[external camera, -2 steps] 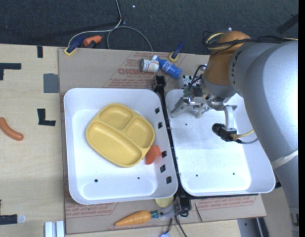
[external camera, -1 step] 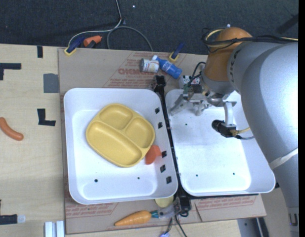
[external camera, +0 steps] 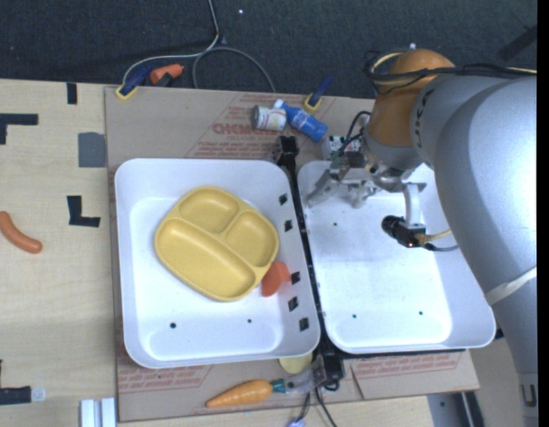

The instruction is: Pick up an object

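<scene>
Around the left bin (external camera: 132, 265): a toy carrot (external camera: 239, 393) lies just below its front edge, a sausage-like orange piece (external camera: 19, 232) well to its left, and a white-and-blue bottle, perhaps (external camera: 287, 118), beyond its far corner.

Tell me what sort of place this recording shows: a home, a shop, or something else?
Most likely a robotics lab bench set up for grasping trials. Two shallow white plastic bins sit side by side on brown cardboard, the grey arm with the orange band reaches in, and toy food lies about: a yellow divided plate, a plastic carrot.
</scene>
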You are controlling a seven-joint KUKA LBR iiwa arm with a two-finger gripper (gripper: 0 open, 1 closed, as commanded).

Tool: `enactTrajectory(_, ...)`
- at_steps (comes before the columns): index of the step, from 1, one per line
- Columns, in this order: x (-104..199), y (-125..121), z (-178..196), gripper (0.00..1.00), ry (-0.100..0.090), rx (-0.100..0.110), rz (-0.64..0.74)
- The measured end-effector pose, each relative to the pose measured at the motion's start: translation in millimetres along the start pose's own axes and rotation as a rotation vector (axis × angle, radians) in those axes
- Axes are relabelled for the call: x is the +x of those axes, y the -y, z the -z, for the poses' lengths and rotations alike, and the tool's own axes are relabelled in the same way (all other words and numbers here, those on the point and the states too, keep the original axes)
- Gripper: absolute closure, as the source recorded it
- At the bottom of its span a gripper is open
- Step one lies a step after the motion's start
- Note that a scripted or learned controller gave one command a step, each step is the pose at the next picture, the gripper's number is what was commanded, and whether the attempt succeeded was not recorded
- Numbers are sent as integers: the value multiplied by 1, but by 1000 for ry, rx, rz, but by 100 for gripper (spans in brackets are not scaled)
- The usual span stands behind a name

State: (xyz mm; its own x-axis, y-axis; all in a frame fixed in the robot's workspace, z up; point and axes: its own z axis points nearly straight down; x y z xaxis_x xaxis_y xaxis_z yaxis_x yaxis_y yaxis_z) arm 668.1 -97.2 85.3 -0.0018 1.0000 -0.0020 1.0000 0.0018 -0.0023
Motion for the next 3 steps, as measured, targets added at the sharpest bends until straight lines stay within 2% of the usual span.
enactTrajectory(1,0,0,0,0,1,-1,-1)
enactTrajectory(2,1,11,0,0,1,-4,-1)
enactTrajectory(3,-2,-1,0,0,-2,-3,1)
